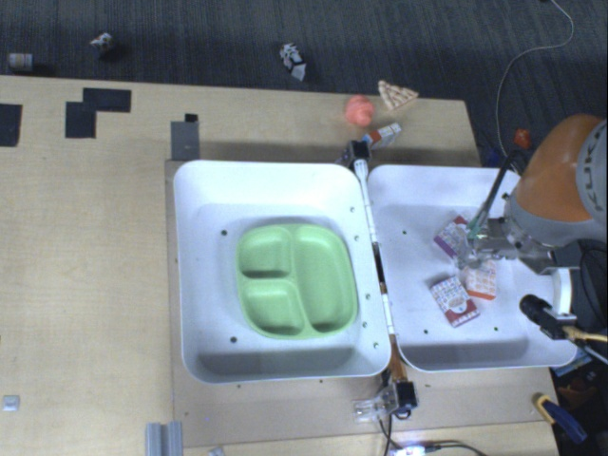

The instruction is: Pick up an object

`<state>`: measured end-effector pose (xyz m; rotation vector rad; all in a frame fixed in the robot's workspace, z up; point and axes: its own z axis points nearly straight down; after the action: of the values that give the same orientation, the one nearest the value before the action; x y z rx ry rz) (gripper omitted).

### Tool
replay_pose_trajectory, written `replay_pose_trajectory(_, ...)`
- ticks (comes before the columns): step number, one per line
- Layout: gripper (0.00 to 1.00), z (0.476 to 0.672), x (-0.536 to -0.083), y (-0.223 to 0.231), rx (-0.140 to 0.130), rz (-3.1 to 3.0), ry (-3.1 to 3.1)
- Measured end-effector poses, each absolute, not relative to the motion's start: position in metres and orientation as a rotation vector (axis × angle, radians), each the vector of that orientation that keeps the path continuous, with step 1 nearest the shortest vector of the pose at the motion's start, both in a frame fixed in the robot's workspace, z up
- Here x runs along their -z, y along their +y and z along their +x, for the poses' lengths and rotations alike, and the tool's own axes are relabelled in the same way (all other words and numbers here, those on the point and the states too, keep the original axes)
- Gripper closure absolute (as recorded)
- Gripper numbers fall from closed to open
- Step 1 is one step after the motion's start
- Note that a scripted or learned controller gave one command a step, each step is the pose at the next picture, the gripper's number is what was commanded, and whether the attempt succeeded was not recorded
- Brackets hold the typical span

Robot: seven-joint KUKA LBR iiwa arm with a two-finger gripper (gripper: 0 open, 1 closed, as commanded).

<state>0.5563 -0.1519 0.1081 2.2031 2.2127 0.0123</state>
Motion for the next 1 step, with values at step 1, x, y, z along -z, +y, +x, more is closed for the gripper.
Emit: replay_pose_trajectory(1, 0.0, 0.5562, -0.1081, -0.1519, -0.012, 2.203, 2.213)
